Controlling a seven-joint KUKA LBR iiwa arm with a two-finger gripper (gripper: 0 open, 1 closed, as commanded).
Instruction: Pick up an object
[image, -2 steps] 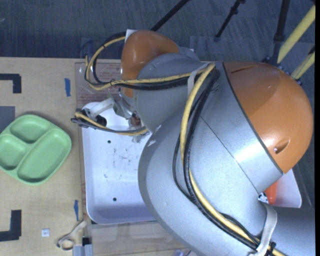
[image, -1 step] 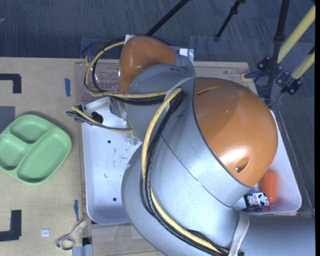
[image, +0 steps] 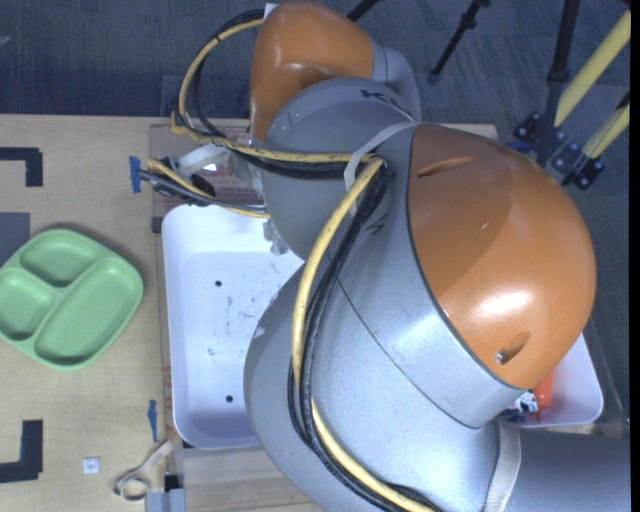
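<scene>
Orange object (image: 543, 396) peeks beneath arm (image: 440, 300), mostly hidden.

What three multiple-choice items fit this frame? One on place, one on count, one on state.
1. Where does the green plate lie?
A. inside the white bin
B. on the wooden bench left of the white bin
C. on top of the arm

2. How many compartments does the green plate have?
A. three
B. one
C. six

3. How does the yellow cable stand?
A. lying loose in the bin
B. coiled on the green plate
C. running along the arm's body

Answers: 1 B, it rests on the bench outside the white bin's left wall. 2 A, ridges split it into three. 3 C, it follows the arm.
</scene>
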